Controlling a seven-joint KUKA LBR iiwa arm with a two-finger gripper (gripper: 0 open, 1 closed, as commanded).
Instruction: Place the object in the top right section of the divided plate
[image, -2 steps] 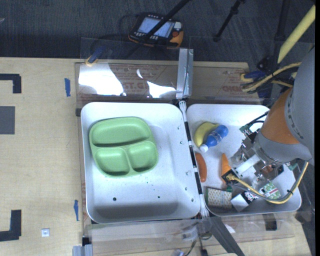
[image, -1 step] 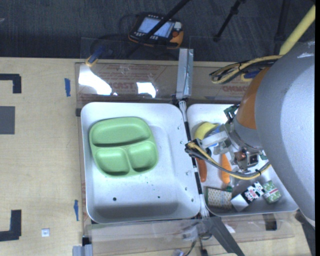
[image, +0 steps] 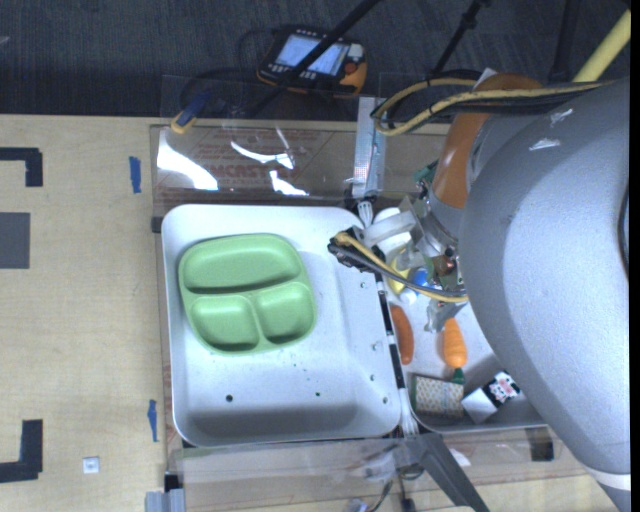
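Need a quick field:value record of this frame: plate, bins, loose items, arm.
plate: green divided plate, three sections, in left bin
plate contents: nothing seen in it
right bin items: carrot, reddish sausage-like item, speckled block, small black-and-white item
arm: grey arm over right bin
gripper: near, amid cables, fingers unclear

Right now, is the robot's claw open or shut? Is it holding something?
Gripper: cannot be told. It sits low over the right bin, above the carrot, with cables and the arm's bulk covering it. Nothing can be seen held.
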